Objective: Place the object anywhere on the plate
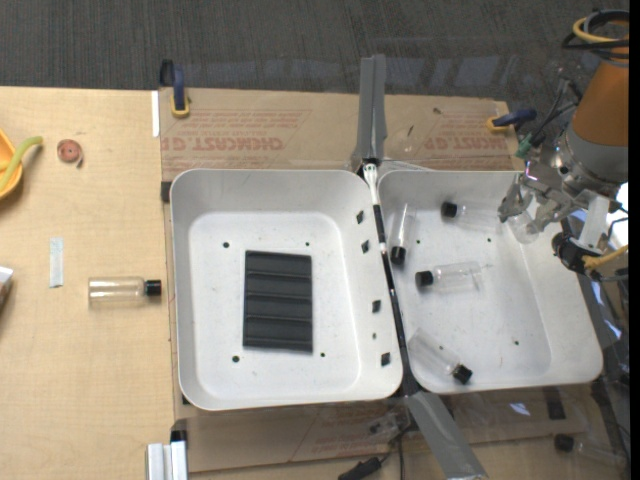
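A black ribbed plate (pixel 278 301) lies flat in the middle of the left bin (pixel 200 208). Several clear vials with black caps lie in the right bin (pixel 560 348): one (pixel 398 236) along the left wall, one (pixel 452 277) near the middle, one (pixel 441 358) near the front, and a small black cap (pixel 450 209) toward the back. My gripper (pixel 527 214) hangs over the right bin's back right corner, well away from the plate. Something pale and translucent blurs just below it, too unclear to identify.
A metal divider (pixel 372 118) runs between the bins at the back. On the wooden bench to the left lie another clear vial (pixel 122 289), a small white strip (pixel 56 263), a pink disc (pixel 68 150) and a yellow item (pixel 10 163). Clamps (pixel 177 93) hold the cardboard.
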Robot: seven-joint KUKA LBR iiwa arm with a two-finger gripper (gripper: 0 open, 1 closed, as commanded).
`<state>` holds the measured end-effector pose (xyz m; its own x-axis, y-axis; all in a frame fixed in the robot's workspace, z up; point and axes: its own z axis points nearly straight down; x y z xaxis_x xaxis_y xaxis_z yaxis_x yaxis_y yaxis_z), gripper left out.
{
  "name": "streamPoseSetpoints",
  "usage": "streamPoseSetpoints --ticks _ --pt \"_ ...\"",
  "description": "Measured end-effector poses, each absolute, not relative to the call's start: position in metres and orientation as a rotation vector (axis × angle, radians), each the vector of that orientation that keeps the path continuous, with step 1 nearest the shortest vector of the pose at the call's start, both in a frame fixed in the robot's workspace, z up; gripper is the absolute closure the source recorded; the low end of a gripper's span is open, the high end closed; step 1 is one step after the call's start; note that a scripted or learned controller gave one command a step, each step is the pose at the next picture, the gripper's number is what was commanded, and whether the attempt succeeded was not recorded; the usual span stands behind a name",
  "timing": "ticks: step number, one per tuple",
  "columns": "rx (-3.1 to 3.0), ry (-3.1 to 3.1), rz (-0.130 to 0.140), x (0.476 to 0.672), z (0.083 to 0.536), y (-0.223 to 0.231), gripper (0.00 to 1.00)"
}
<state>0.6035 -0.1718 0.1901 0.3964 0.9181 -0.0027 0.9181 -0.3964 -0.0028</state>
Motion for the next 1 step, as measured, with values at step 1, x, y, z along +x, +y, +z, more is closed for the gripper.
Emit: streamPoseSetpoints --ticks 1 --pt "-2.491 -1.914 0.005 0.6552 0.299 -0.0753 1.0"
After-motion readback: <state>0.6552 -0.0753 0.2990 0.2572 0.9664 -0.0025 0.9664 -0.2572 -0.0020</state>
